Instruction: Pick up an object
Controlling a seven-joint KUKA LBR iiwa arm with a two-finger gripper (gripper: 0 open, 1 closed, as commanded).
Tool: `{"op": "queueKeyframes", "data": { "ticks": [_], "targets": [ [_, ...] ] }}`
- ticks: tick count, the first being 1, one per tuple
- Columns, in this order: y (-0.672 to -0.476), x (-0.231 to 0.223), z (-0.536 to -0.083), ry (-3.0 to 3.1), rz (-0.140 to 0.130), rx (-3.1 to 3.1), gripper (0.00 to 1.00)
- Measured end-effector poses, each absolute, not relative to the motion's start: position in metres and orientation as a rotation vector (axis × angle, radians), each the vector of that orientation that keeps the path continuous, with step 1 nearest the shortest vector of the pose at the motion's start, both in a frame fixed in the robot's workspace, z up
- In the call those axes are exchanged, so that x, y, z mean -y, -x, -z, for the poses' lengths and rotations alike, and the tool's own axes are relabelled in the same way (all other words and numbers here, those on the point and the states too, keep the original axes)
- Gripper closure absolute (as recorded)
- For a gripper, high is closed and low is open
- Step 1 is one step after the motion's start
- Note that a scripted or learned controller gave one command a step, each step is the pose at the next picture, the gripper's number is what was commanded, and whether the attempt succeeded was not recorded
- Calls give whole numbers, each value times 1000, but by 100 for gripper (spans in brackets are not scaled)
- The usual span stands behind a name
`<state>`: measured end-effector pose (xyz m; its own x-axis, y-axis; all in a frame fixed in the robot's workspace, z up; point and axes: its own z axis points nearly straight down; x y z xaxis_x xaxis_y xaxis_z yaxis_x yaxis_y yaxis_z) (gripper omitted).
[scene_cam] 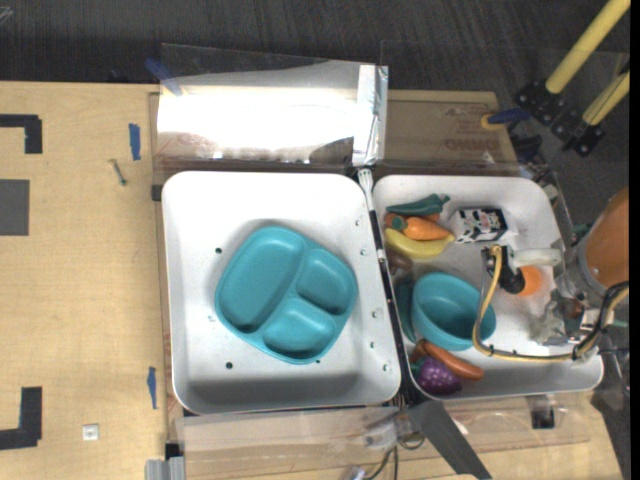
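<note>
The right bin [470, 190] holds a teal bowl [447, 309] at its middle. A yellow banana [417, 245], an orange carrot-like piece [428, 229] and a green piece [424, 207] lie together at its far left. A white and black toy [480, 223] sits behind the bowl. Purple grapes [436, 375] and another orange piece [455, 361] rest at the near left corner. A small orange thing [531, 280] lies right of the bowl. My gripper [563, 315] hangs low by the bin's right wall, beside that orange thing, with nothing seen in its grasp.
The left bin [190, 208] bears a teal divided plate [287, 292]. A yellow cable [487, 323] loops over the bowl's right rim and along the right bin's near edge. A shiny clear sheet [260, 118] lies behind the left bin.
</note>
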<state>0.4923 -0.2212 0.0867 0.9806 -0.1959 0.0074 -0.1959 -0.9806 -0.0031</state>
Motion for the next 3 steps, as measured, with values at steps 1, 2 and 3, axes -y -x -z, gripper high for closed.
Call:
{"op": "queueKeyframes", "data": {
  "ticks": [1,2,3],
  "targets": [
    [-492,221,-87,3124,12,-313,100],
    [-571,184,-278,3117,17,-364,100],
    [-623,222,-88,3123,7,-320,100]
  ]
}}
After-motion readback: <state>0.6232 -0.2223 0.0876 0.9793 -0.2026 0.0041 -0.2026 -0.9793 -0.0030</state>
